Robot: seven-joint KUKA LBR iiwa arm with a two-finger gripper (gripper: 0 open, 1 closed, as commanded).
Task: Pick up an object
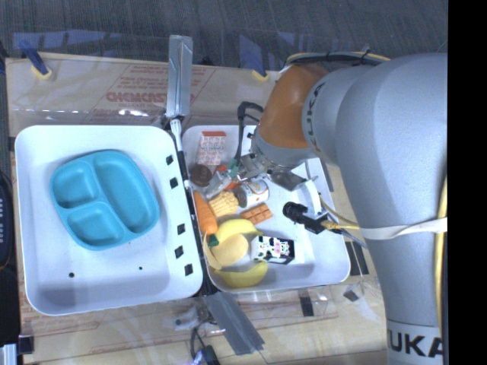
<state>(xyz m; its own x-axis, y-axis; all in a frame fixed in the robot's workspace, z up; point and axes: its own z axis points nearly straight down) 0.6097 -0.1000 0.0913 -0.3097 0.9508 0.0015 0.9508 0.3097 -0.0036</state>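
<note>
A bench (91, 82) covered with printed cardboard carries two shallow white bins side by side. The right bin (335, 261) holds a crowded heap of small things. Along its left wall lies a carrot (205, 213), with a waffle-patterned cracker (221, 204) just beside it. Below them a banana (240, 274) curves along the near wall under a yellow lemon-like fruit (230, 245), and a small black-and-white carton (273, 249) lies touching the banana's right side. A brown wafer bar (257, 215) sits above the carton, and a printed packet (212, 147) and a dark round piece (200, 175) lie toward the far end. The gripper (245, 175) is down among these, over the cracker and the wafer bar; the wrist hides it, so I cannot tell how it is set or whether it grips anything. The left bin (46, 280) holds a blue divided plate (105, 198), lying flat near its middle, well apart from the arm (380, 128).
</note>
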